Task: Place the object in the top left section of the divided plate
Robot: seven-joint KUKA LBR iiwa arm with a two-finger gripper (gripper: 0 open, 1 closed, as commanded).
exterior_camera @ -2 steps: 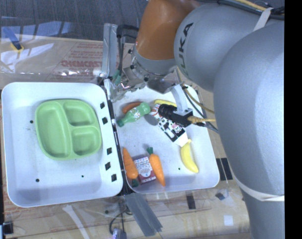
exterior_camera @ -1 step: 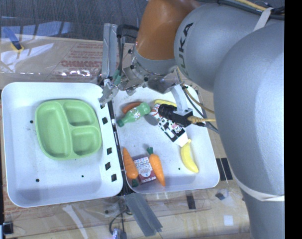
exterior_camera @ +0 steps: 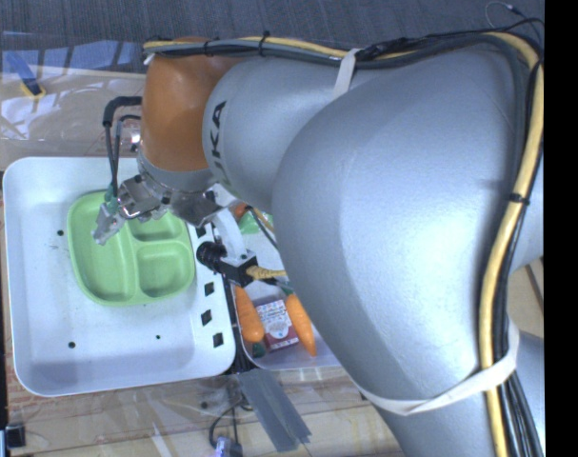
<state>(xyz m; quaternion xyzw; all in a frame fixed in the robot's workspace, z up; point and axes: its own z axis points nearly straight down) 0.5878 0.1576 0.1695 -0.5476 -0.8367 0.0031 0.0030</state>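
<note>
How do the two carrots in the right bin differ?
The left carrot is stubbier and shows whole; the right carrot looks slimmer, and the arm hides its lower end. The left one lies left of the red packet, the right one on its other side. Both are orange and lie at a similar slant.

Left of the smooth, satin-grey metal arm (exterior_camera: 384, 217), the green divided plate (exterior_camera: 127, 255) looks matt plastic inside a glossy white plastic bin (exterior_camera: 41, 341).

One fixed camera looks steeply down from above the tabletop (exterior_camera: 41, 112), close in, taking in both white bins (exterior_camera: 41, 350), with the arm (exterior_camera: 393, 208) bulking large at right.
</note>
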